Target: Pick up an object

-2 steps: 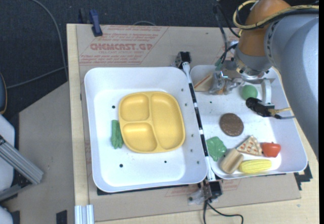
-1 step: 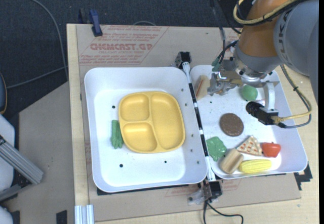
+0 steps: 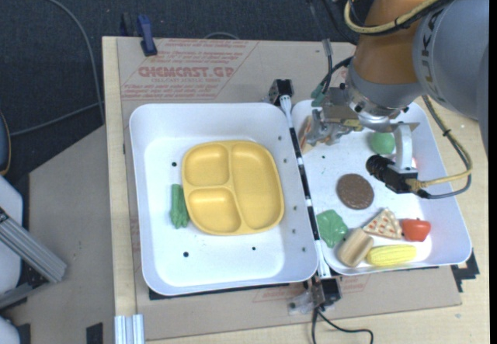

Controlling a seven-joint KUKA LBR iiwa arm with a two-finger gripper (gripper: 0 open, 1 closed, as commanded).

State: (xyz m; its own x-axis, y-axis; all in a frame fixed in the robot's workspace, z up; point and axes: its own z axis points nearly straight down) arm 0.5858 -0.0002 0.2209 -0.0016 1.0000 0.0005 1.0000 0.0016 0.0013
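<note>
Gripper [image 3: 326, 123] is down at the far left corner of the right bin [image 3: 454, 214], and I cannot tell how it is set or whether it holds anything. Nothing looks lifted: patty [image 3: 356, 191], pizza slice [image 3: 382, 224], corn [image 3: 390, 255] and green piece [image 3: 331, 226] all lie nearer. The pick remains to be done.

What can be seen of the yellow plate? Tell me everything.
The plate is a yellow, rounded-square tray, plastic by the look, split into three compartments: two above, one wide one below. It lies flat, right side up, near the middle of the left bin. A green leafy piece lies against its left edge. Nothing sits in its compartments.
</note>
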